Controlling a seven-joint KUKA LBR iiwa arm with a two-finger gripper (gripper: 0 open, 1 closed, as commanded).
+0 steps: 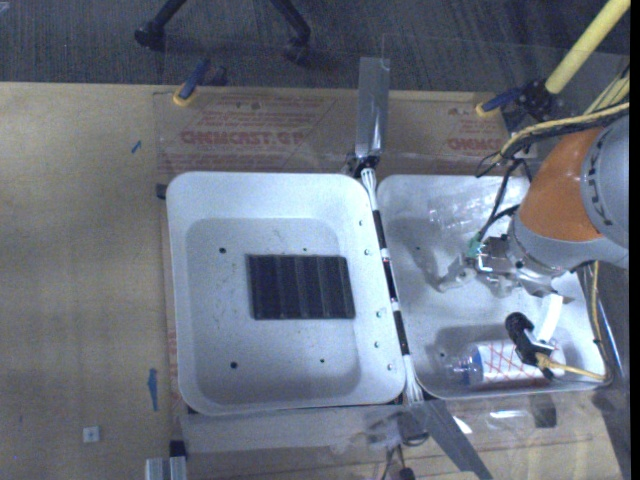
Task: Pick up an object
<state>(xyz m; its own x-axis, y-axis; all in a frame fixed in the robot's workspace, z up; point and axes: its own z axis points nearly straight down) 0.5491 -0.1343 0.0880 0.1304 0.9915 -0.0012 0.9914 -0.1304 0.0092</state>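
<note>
Tube [495,361] lies flat along the right bin's [400,268] near edge, long axis parallel to that edge. The gripper [462,274] hangs toward the bin's middle, farther from that edge; its grip state cannot be told.

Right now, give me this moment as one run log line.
phase: reaching | arm: over right bin | end effector: low near bin centre | nearest item: tube with red pattern, lying near front wall, apart | left bin: dark slatted block
</note>
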